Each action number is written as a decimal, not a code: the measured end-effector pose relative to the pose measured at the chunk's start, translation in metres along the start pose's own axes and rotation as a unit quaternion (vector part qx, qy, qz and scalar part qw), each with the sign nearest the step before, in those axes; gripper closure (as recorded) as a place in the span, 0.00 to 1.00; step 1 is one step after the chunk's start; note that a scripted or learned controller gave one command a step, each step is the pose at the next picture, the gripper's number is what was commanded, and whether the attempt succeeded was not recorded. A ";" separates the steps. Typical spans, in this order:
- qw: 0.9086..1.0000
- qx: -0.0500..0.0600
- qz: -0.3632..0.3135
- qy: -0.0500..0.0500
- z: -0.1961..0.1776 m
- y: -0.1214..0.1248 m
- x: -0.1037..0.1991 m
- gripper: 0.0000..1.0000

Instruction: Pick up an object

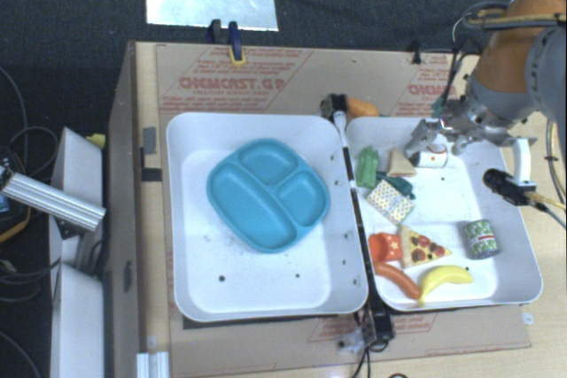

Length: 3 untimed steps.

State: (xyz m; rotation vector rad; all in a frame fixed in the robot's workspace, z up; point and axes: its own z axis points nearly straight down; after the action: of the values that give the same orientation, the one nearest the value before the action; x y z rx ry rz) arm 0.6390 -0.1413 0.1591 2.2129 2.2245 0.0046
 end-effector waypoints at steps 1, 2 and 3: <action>1.000 0.001 0.002 0.000 0.061 0.025 0.020 0.00; 1.000 0.002 0.002 0.000 0.075 -0.050 0.023 0.00; 1.000 0.001 0.001 0.000 0.074 0.001 -0.002 0.00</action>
State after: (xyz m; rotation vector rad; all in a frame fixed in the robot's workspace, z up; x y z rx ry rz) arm 0.6405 -0.1434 0.0851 2.2153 2.2230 0.0024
